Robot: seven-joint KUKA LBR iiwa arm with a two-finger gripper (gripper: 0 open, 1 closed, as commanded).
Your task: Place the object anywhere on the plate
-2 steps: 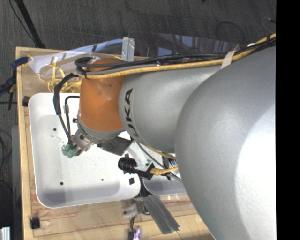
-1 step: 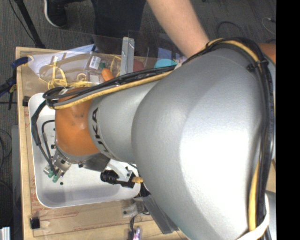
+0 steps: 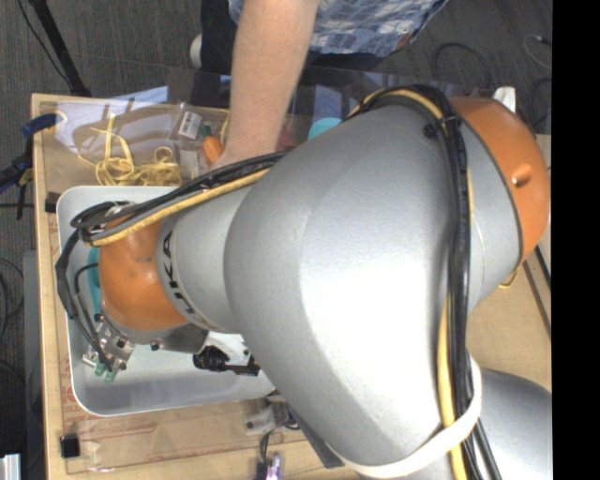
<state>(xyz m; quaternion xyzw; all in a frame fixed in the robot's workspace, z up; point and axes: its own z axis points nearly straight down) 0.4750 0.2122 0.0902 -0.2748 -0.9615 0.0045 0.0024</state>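
A large grey robot arm (image 3: 375,281) with an orange band (image 3: 141,277) above its wrist covers the middle of the view and everything from 1 to 6 o'clock. A second orange section (image 3: 511,159) shows at 2 o'clock. Black and yellow cables (image 3: 178,197) run along the arm's upper edge towards the wrist.

A shallow white plastic bin (image 3: 70,211) sits at 9 o'clock, and the wrist reaches down into it. The small metal gripper (image 3: 106,361) with green tips hangs low over the bin's pale floor, towards the bin's 7 o'clock corner. From this angle it is too small and too foreshortened to tell whether it is parted or closed, and nothing can be seen clamped in it.

The arm hides most of the bin's floor, so the object and the plate cannot be picked out in what is left showing.

At 12 o'clock a person's bare forearm (image 3: 267,84) comes down into the view, under a blue patterned shirt (image 3: 375,28). Its hand passes behind the arm. Just beside the forearm, on its 9 o'clock side, lies a small orange thing (image 3: 214,148), partly hidden. A pale teal rounded thing (image 3: 325,127) peeps out on the forearm's 3 o'clock side.

At 10 o'clock, beyond the bin's far rim, a clear plastic bag (image 3: 131,127) holding a tangle of yellow loops (image 3: 122,164) rests on the pale wooden bench (image 3: 47,309).
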